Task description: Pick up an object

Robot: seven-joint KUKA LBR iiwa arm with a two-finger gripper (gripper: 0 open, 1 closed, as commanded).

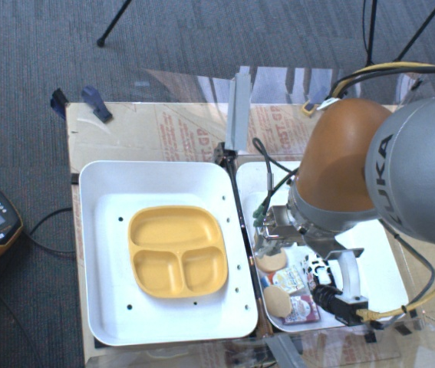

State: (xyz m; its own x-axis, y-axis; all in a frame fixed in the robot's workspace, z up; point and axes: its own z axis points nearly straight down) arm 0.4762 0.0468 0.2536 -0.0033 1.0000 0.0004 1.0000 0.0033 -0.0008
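Arm (355, 167) hung over right bin (390, 263); tool state can't tell; yellow tray (177, 250) sat in left bin (98, 205).

We see the tabletop (163, 125), cardboard-covered, carrying two white bins side by side: left bin (98, 244) well away from the jaws, right bin (397, 263) under them. A blue clamp (96, 103) sits at the tabletop's far-left corner.

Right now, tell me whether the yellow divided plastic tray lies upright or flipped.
Upright: the yellow divided plastic tray shows three hollow compartments facing up.
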